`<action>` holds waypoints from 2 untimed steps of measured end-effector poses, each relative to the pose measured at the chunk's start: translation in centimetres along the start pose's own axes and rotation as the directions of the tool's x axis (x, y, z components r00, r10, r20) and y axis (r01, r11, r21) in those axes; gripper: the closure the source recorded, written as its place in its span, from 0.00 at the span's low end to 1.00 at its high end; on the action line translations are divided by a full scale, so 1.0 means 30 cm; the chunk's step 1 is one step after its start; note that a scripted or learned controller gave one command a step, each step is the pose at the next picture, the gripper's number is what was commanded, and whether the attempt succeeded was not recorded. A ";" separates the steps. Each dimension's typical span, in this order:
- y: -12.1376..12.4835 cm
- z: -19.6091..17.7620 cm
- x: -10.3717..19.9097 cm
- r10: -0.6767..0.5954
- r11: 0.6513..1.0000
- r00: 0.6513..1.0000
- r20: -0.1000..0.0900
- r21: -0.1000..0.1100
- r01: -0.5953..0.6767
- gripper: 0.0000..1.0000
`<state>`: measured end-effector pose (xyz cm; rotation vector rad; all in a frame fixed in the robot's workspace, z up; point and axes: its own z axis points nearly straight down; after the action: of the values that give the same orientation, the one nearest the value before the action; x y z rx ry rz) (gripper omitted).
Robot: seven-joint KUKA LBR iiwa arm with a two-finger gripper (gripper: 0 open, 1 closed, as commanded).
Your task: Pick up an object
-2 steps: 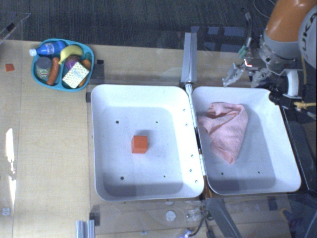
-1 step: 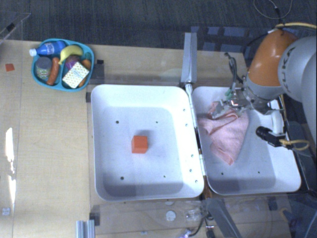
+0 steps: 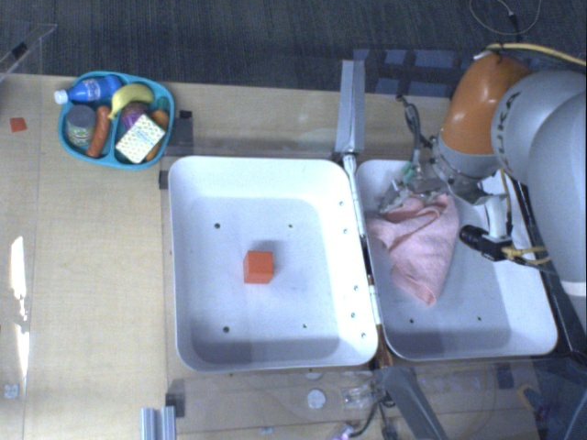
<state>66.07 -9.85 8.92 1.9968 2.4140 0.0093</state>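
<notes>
A pink cloth point(image 3: 420, 241) lies crumpled in the right bin point(image 3: 514, 328), its upper end drawn up into my gripper point(image 3: 404, 194). The gripper comes down at the bin's upper left corner, and its fingers are pinched shut on the cloth's top edge. The rest of the cloth trails down and to the right over the bin floor. An orange cube point(image 3: 260, 267) sits alone near the middle of the left bin point(image 3: 211, 337), far from the gripper.
The grey arm with its orange band point(image 3: 477, 108) covers the right bin's upper right. A black cable point(image 3: 486, 243) crosses beside the cloth. A blue tray of toy food point(image 3: 115, 117) stands on the bench at upper left. A metal divider point(image 3: 348, 108) runs between the bins.
</notes>
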 end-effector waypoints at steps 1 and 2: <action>0.012 -0.050 -0.001 -0.002 1.000 1.000 0.005 -0.012 0.002 1.00; 0.013 -0.050 -0.001 -0.002 1.000 1.000 0.005 -0.012 0.002 0.00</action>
<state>66.43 -9.80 10.44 1.9874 2.4073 0.0191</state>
